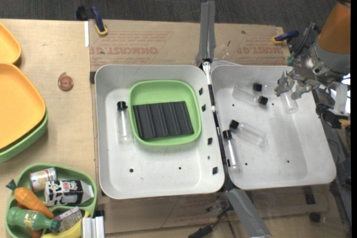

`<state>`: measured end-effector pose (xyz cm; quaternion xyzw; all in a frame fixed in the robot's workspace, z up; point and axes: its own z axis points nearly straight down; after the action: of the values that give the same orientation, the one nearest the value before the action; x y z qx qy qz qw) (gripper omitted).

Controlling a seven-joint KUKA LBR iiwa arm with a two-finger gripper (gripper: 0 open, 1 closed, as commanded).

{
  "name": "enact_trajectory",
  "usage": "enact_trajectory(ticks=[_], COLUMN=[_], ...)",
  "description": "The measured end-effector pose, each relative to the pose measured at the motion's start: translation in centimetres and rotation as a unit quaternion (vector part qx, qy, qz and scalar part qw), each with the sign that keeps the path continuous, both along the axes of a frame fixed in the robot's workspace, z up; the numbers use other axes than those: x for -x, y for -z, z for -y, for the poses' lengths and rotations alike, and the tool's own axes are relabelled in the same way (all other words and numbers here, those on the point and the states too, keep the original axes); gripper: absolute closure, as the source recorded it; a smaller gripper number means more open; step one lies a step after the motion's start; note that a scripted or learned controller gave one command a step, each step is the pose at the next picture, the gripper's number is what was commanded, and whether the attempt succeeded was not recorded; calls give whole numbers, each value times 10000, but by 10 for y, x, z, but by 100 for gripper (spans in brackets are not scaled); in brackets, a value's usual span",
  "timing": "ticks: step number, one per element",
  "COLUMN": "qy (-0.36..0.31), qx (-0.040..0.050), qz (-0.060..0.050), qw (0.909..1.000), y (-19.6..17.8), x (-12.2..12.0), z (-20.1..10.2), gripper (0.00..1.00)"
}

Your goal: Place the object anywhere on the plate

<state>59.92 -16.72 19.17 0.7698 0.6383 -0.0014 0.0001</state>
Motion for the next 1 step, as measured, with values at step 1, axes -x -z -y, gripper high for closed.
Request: enact_trajectory(ticks=[1], qy=[1], qx=[-1], qz=[0], qw=[10000], y=[0], x=[0], z=[0], gripper=[0])
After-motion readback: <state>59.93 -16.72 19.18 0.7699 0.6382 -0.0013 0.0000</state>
